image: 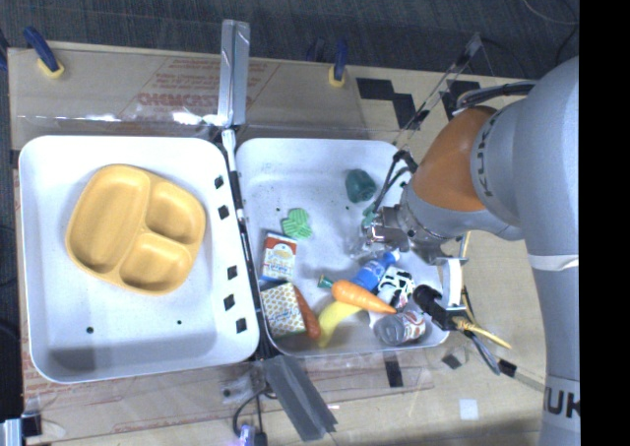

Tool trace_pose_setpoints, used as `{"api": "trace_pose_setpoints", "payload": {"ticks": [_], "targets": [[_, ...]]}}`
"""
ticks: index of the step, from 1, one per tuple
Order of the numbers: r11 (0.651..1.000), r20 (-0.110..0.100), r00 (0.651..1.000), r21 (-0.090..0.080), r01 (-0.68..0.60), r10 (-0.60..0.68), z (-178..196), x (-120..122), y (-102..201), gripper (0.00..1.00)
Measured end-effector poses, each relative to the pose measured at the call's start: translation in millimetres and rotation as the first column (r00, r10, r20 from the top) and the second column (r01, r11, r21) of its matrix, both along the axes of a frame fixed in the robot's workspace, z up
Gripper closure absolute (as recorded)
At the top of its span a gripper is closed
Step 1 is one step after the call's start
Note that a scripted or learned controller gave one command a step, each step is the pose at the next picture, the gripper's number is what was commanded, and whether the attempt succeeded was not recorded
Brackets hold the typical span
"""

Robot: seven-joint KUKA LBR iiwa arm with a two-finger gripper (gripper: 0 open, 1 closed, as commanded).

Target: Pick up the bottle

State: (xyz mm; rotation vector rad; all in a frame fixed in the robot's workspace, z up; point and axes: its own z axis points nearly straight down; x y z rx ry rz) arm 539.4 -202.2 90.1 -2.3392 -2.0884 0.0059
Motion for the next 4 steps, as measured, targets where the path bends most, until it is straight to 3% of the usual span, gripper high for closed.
{"api": "trace_pose_setpoints", "payload": {"ticks": [1,2,3,4], "targets": [[0.949,0.001,0.949,-0.003,0.314,-0.314,148.0,-35.1,23.3,1.0],[0.949,0.0,0.949,-0.003,0.314,-0.314,147.9,-35.2,23.3,0.0],[0.897,-0.003,0.897,0.002,0.442,-0.442,-0.5,-47.3,41.6,0.0],[0.897,-0.008,0.897,-0.002,0.442,-0.442,7.5,-49.2,40.0,1.0]]}}
